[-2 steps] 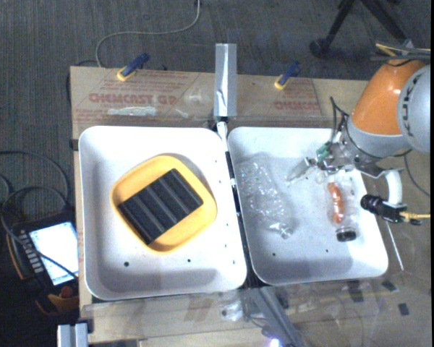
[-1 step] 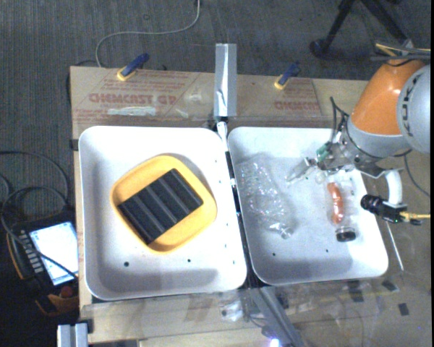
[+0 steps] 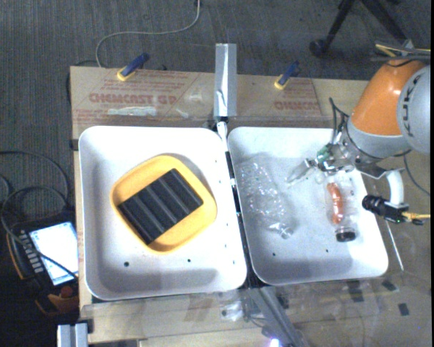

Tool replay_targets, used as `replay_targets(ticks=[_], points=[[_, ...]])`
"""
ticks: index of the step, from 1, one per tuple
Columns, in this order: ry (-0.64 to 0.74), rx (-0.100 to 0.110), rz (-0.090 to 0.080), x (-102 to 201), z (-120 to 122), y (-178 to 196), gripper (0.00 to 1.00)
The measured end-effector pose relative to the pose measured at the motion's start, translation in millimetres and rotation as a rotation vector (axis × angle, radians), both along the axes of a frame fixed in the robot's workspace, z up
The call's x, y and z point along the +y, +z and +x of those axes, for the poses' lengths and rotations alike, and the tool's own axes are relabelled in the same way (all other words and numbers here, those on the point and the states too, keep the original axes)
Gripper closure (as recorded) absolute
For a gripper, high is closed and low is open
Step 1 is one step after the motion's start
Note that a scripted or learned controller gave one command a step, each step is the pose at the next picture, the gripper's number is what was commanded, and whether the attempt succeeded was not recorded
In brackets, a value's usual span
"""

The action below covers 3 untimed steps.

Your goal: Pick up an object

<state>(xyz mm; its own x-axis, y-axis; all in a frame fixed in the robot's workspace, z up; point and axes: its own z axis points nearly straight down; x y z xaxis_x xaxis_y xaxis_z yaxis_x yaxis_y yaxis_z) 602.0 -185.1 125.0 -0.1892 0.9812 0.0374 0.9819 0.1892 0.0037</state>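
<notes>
Nearest you, along the front edge of the table (image 3: 202, 306), there's nothing to grab, so look into the two shallow white bins. In the left white bin (image 3: 101, 150) sits a yellow rounded-square plastic tray with a black ribbed insert (image 3: 164, 202), lying flat and turned at an angle, close to the middle; it rests well apart from the arm, so I'd judge it's not the target just now. Cross the divider and you have the right white bin (image 3: 362, 262), where the candidates lie loose on the floor: a crumpled clear plastic bottle (image 3: 262, 196) on its side toward the left half, and a small clear tube with an orange-red filling and a dark cap (image 3: 338, 210) lying lengthwise toward the right wall. Both rest flat, untouched as far as you can see. Just beyond the tube, the pincer (image 3: 325, 157) hangs low over the bin's far right part, at the end of the grey arm with its orange band (image 3: 383, 110) reaching in from the right. It's a tangle of glinting metal there, and I cannot tell how wide it stands or whether anything is in it. Its spot over that corner suggests the tube or the bottle is the likely pick. Farther back, blue-and-yellow clamps (image 3: 132, 66) pin the brown cardboard backing sheet (image 3: 130, 100) down.
</notes>
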Motion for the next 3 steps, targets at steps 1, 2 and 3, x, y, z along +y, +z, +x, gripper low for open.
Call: replay_targets(ticks=[1, 2, 3], points=[[0.063, -0.007, 0.001, 0.4, -3.2, -6.3, 0.0], [0.107, -0.006, 0.001, -0.4, -4.0, -7.6, 0.0], [0.117, -0.005, 0.001, -0.7, -4.3, -7.9, 0.0]])
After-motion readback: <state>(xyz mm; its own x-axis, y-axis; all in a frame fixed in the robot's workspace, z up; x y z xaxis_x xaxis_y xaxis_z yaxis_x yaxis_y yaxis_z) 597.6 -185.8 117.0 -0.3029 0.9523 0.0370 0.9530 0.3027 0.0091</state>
